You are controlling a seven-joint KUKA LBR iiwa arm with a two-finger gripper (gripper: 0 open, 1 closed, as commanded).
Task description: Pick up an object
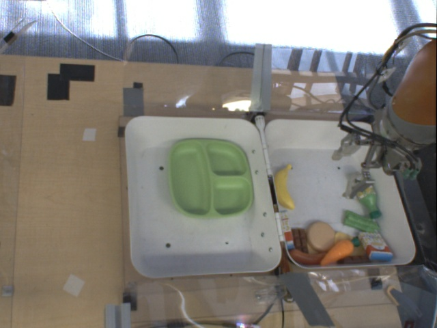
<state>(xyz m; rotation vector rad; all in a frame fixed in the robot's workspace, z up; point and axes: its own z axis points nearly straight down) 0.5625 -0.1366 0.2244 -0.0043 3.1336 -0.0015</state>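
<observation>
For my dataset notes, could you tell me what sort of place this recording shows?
Probably a robotics lab's pick-and-place bench: two white bins side by side, toy food such as a banana and carrot, and a green divided plate.

My arm (416, 94): orange band, grey segment under it. Black cables (365, 104) loop loose off the wrist. Gripper (362, 183) is bare silver metal, slim fingers, small bracket parts alongside.
</observation>
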